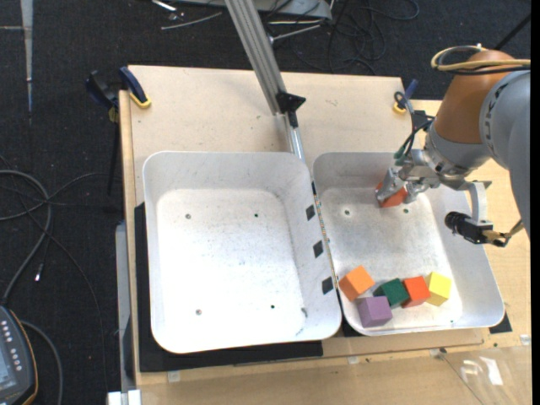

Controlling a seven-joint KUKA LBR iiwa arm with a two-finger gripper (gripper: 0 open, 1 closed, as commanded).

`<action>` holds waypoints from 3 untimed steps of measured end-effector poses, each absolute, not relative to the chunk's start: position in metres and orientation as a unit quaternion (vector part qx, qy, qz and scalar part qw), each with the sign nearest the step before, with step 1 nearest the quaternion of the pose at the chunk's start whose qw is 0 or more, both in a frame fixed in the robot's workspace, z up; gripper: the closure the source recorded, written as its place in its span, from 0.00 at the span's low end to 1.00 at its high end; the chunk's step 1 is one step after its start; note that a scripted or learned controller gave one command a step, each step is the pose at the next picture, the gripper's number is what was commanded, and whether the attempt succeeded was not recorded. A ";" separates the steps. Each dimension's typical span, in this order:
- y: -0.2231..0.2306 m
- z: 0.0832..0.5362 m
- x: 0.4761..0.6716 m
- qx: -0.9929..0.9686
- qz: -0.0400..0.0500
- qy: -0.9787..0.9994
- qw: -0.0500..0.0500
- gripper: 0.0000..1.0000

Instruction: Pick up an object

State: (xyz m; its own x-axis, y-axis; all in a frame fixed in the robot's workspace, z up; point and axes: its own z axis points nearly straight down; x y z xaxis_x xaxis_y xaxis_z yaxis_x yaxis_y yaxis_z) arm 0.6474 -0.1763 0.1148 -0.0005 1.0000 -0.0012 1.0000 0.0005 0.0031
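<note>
Two shallow white bins sit side by side on a pale wooden bench point(211, 116), seen from above at a slant. The left bin point(169, 184) shows a speckled floor. The right bin point(472, 268) holds the blocks.

Five small cubes cluster near the right bin's near edge. An orange cube point(357, 281) lies furthest left of the group, with a purple cube point(375, 310) just beside it on the near side. A green cube point(392, 292) sits next, touching or nearly touching a red-orange cube point(416, 290), and a yellow cube point(440, 287) ends the row on the right.

The arm point(485, 112), grey with an orange band above the wrist, reaches in from the right over the far part of the right bin. Its gripper point(395, 191) hangs above the bin floor, well apart from the cluster of cubes. A small red-orange block point(391, 198) shows at the gripper's tip, and it appears to be pinched between the fingers, though the fingers themselves are too small and blurred to make out clearly.

A slanted metal pole point(257, 45) crosses the far side of the bench and ends at a black clamp point(289, 104) between the bins. Blue and yellow clamps point(135, 87) grip the bench's far left corner, and another point(403, 98) sits at the far right. Black cables point(51, 192) trail over the dark floor on the left.
</note>
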 end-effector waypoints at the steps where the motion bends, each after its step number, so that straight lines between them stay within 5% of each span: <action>1: -0.080 0.200 0.630 0.703 0.004 0.711 0.002 1.00; 2: 0.015 0.216 0.597 0.704 0.001 0.711 -0.002 1.00; 3: 0.062 0.205 0.626 0.704 0.000 0.710 -0.001 1.00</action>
